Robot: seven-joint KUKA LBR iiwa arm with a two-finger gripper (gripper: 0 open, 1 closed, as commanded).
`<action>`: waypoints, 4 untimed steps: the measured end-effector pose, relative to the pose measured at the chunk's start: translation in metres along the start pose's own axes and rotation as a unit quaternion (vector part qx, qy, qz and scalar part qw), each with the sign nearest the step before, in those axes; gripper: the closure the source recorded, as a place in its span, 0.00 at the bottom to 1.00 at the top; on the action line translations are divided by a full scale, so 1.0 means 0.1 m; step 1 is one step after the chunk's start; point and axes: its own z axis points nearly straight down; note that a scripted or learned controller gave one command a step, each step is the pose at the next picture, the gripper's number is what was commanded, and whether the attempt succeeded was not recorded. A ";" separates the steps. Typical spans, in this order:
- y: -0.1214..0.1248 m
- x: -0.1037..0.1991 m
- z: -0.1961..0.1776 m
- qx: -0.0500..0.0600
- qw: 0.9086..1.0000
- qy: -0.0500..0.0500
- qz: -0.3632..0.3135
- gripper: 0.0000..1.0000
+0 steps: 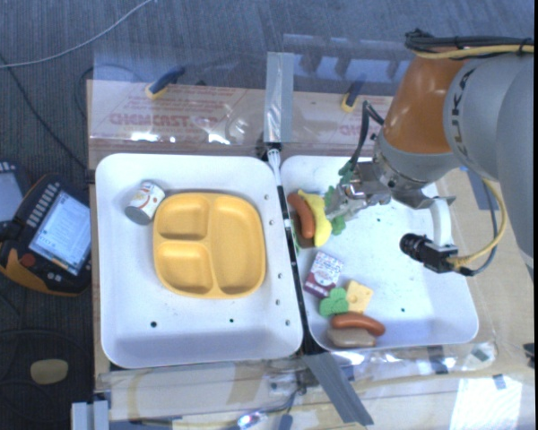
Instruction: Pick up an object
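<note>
one yellow tray (210, 243); one can (143, 202); perhaps six toy foods (344, 303)

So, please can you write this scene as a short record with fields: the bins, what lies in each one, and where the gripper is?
left bin: yellow divided plate; small can lying beside the plate's upper left corner
right bin: hot dog, banana, green item, small packet, green piece, cheese wedge, sausage
gripper: over the right bin's upper left, at the banana and green item
grasp: cannot tell
arm: reaches in from the right
</note>
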 end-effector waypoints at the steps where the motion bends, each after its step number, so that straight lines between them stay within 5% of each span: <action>1: 0.00 0.00 0.00 0.000 1.000 0.000 0.000 0.00; 2: 0.07 -0.48 1.12 -0.007 0.998 -0.002 0.062 0.00; 3: 0.16 -0.38 0.19 0.000 0.999 -0.001 0.039 0.00; 4: 0.10 -0.52 1.09 0.000 0.997 0.000 0.079 0.00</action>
